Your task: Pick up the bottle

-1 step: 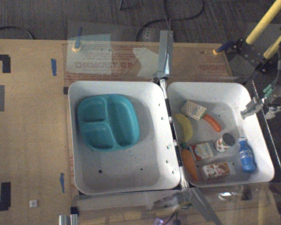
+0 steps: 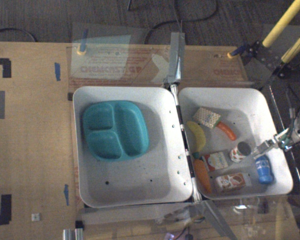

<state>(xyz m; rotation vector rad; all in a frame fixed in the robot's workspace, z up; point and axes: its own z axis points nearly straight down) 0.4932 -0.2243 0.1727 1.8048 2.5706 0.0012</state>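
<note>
Small blue plastic bottle [image 2: 263, 169] lies in right white bin [image 2: 270, 109], near its front-right corner, just beside the right wall. Grey two-finger jaws [image 2: 262, 147] sit just above/behind the bottle, reaching in over the bin's right rim; can't tell if jaws are released or clenched, nothing seen between them. Close by to the left: small round white container w/ dark top [image 2: 239, 152], red-and-white carton [image 2: 217, 160], brown-and-white carton [image 2: 230, 182]. Teal divided plate [image 2: 115, 129] in left white bin [image 2: 90, 189].
</note>
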